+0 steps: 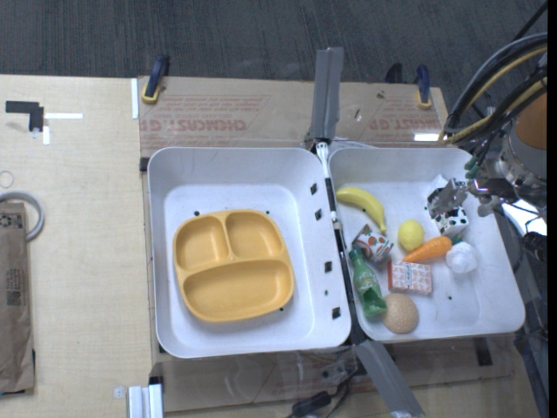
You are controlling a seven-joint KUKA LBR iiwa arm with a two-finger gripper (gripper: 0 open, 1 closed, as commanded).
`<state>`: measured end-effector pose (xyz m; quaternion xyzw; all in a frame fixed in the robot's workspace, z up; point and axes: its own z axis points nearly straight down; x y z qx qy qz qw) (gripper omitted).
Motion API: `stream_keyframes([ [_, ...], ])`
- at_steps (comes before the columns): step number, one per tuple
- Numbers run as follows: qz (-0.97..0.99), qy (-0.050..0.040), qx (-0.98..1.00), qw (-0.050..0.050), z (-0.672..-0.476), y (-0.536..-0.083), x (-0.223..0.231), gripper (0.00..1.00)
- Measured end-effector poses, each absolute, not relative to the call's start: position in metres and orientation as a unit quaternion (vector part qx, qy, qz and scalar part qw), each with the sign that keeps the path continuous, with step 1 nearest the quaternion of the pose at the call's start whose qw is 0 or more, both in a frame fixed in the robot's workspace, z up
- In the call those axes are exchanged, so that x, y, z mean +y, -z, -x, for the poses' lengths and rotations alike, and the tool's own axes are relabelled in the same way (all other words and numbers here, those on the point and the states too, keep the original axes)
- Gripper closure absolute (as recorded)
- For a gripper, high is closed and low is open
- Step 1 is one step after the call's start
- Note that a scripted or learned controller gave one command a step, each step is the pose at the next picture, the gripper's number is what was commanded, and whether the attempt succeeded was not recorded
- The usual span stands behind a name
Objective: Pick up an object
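- Gripper (449,200) sits over right bin (487,320), upper-right part, arm coming in from right w/ orange band at frame edge
- can't tell gripper state from this angle, metal parts blur together
- black-and-white spotted toy (452,223) just below gripper, touching or nearly; can't tell if it's gripped
- carrot (428,251) lies below that toy, tilted, tip pointing left
- white ball (461,258) just right of carrot
- lemon (411,234) just left of carrot's upper end
- banana (363,205) near bin's upper-left, curved
- small printed can (372,244) below banana, tipped
- green bottle (367,284) lies along left wall
- red-white box (410,278) btwn bottle and ball, below carrot
- tan round item (400,313) at bottom, beside bottle base
- left bin (165,233) holds yellow divided plate (233,265), 3 compartments, well apart from gripper
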<state>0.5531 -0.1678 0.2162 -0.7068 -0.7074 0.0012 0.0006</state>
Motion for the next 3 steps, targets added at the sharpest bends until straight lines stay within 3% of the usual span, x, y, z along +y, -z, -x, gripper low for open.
stream_keyframes([
  [1,0.612,-0.0009,-0.791,0.0,-0.555,-0.16,-0.124,0.0],
  [2,0.605,-0.0007,-0.796,0.0,-0.556,-0.148,-0.122,0.0],
  [3,0.571,-0.001,-0.821,-0.002,-0.583,-0.092,-0.114,0.0],
])
